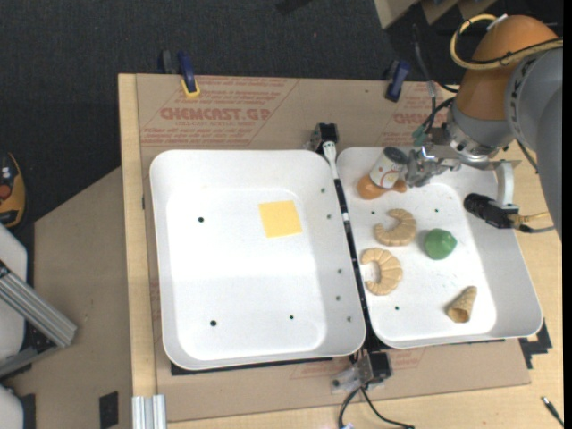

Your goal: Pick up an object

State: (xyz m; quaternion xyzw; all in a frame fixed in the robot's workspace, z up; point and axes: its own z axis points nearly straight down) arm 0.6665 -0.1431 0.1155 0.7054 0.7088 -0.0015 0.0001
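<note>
Over the right bin (527,307), near its far-left corner, your gripper (404,170) sits low beside a small orange and white piece (377,184). From this slanted view you cannot tell whether it is spread, pressed together or pinching anything, because the wrist and dark hardware crowd the tip. Nothing is clearly seen between the tips, so do not count it as held.

That orange and white piece lies just beside the gripper, close to the divider between the 2 bins. It looks like a small toy food item, probably light and hard plastic, so expect it to skid on the smooth bin floor if nudged. Take it across its narrower width, squarely, and keep clear of the bin wall.

You have 4 other candidates in the same bin: a curved tan pastry (396,227) in the middle, a second croissant (382,270) toward the near-left, a green ball-like piece (439,243) to the right, and a cone (462,304) near the front. The green one looks rounded and may roll away; the pastries are wide, so grip them across the arc's thin part.

A flat yellow square (281,218) lies in the left bin (179,329), well apart, and looks too thin to pinch easily.
</note>
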